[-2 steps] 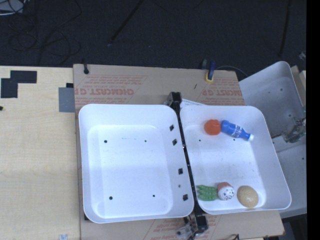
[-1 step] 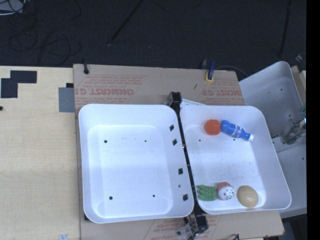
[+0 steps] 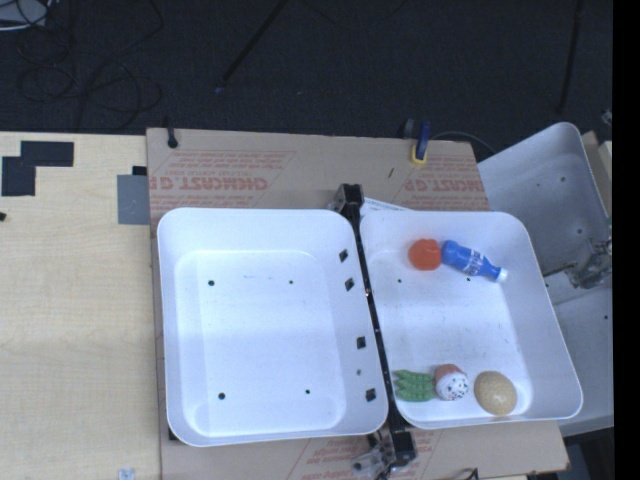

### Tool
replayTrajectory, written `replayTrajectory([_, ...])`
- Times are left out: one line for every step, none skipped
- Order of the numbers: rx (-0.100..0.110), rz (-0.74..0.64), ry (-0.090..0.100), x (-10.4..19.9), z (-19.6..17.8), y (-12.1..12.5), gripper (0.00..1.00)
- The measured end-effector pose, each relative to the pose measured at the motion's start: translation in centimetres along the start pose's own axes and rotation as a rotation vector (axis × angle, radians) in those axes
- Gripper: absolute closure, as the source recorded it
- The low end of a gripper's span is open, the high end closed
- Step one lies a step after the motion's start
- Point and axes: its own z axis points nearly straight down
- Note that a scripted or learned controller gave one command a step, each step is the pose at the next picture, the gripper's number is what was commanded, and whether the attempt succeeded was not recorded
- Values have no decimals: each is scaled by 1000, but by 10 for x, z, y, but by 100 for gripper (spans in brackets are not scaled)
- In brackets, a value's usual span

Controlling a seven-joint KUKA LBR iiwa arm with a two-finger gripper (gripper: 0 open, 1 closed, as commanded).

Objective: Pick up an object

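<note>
Tool state: cannot tell from this view, so treat this as pre-approach. All candidates sit in the right bin; the left bin offers nothing to grab. Best pick in my judgement is the orange ball or the blue bottle in the far half: the two are just beside each other, maybe touching, but with open floor on the near side and toward the divider. For the bottle, come straight down and close across its narrow body, not along its length; it lies tilted, white cap toward the right wall. The ball likely rolls if nudged, so centre on it before closing. The near cluster is harder: green toy, white spotted ball and tan egg-shaped thing lie in a row close to the front wall, touching or nearly so, leaving little finger room between them. The egg sits nearest the front right corner, the green toy close to the divider. Middle of the right bin is bare floor, good room for descent and retreat.
</note>
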Motion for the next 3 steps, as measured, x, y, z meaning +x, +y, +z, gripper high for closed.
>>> replayTrajectory([-1, -2, 0, 3, -10, 0, 100])
replayTrajectory([1, 1, 0, 5, 5, 0, 100])
replayTrajectory([1, -1, 1, 15, 11, 0, 100])
